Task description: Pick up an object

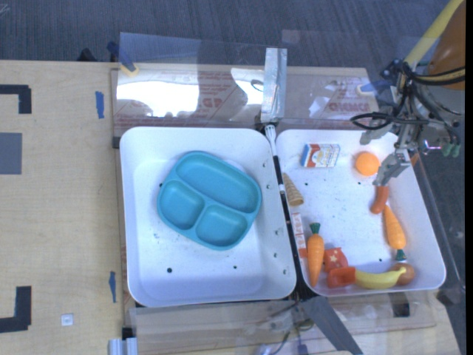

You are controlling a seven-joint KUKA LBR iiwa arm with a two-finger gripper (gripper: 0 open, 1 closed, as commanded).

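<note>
The right bin point(347, 198) holds several toy foods. My gripper point(392, 168) hangs over its upper right part, right beside an orange ball point(366, 163). Just below the gripper's tip lies a small orange-red sausage-shaped piece point(379, 198); whether it is touched or gripped cannot be made out. An orange carrot-like piece point(394, 229) lies along the right wall. A carrot with a green top point(315, 251), red pieces point(338, 266) and a banana point(380, 276) sit along the front wall. A small white and orange box point(319, 155) rests near the back.
A blue divided plate point(211, 198) lies in the left bin point(148, 265). A tan cone point(293, 191) and a thin strip point(298, 231) lie along the right bin's left wall. Cables trail from the wrist point(403, 117) above the bin's back right corner.
</note>
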